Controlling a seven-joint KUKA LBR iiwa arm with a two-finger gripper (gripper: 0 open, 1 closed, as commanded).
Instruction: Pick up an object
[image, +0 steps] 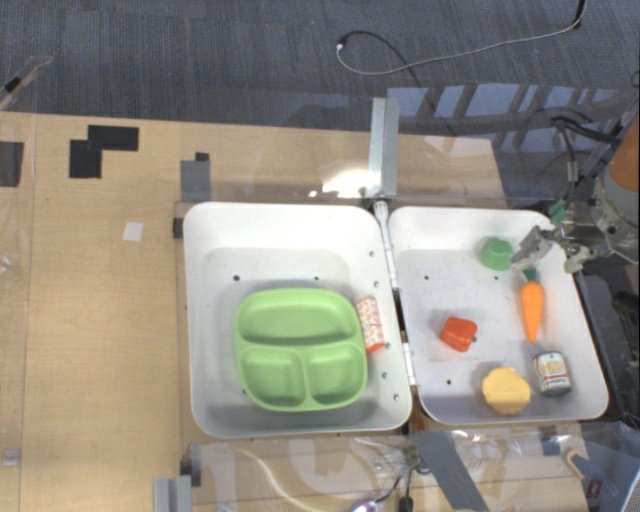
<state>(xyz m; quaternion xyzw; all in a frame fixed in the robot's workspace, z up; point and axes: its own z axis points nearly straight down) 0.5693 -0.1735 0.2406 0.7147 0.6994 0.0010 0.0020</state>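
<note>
Gripper (548, 245) hangs at the right bin's (430, 225) far right edge with its 2 fingers apart and nothing between them; most of the arm is cut off by the frame. Just beside it lie a green round piece (496, 253) and a carrot (532, 309); farther off sit a red block (459, 334), a yellow lump (506, 390) and a small can (551, 373) with an unreadable label. In the left bin (205, 300), a green divided tray (300, 348) partly hides a small packet (370, 323).
</note>
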